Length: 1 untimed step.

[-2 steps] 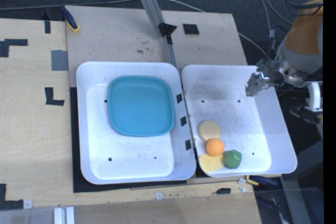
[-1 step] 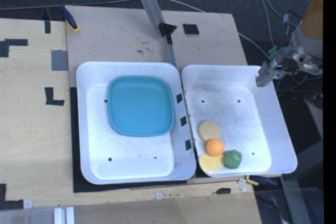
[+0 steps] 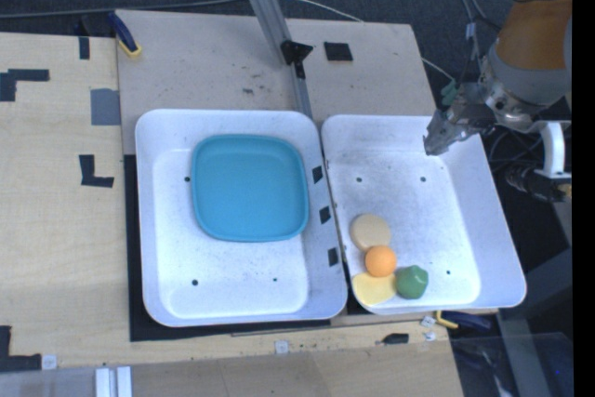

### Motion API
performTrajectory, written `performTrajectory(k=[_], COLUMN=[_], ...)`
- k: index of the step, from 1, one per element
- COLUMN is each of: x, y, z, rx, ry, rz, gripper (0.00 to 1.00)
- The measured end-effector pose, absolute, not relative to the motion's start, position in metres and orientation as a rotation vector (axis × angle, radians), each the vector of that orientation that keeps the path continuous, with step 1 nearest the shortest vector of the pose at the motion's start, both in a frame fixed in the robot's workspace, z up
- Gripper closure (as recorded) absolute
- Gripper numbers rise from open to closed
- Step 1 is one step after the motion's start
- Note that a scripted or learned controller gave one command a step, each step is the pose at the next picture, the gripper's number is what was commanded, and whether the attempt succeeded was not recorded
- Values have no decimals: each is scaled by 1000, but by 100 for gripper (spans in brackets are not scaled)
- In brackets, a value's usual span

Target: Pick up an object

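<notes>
In the right bin (image 3: 465,200) a small cluster lies near the front left corner: a beige round piece (image 3: 370,230), an orange ball (image 3: 379,261), a yellow flat piece (image 3: 372,289) and a green round object (image 3: 411,281). They touch or nearly touch one another. My gripper (image 3: 437,140) hangs over the bin's back right part, well behind and to the right of the cluster. Nothing shows between its fingertips.
The left bin (image 3: 158,200) holds a blue square plate (image 3: 250,187). A metal pole (image 3: 270,5) slants up from between the bins at the back. Cables trail over the dark floor at the back right.
</notes>
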State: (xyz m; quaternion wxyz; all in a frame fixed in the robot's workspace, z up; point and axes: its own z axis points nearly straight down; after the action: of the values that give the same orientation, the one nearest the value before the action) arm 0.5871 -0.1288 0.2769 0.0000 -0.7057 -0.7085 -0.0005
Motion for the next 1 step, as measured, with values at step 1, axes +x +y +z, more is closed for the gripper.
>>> performTrajectory(k=[1], x=[573], y=[-72], z=[267], rx=[-2216], ry=[-2225], rz=[0], gripper=[100])
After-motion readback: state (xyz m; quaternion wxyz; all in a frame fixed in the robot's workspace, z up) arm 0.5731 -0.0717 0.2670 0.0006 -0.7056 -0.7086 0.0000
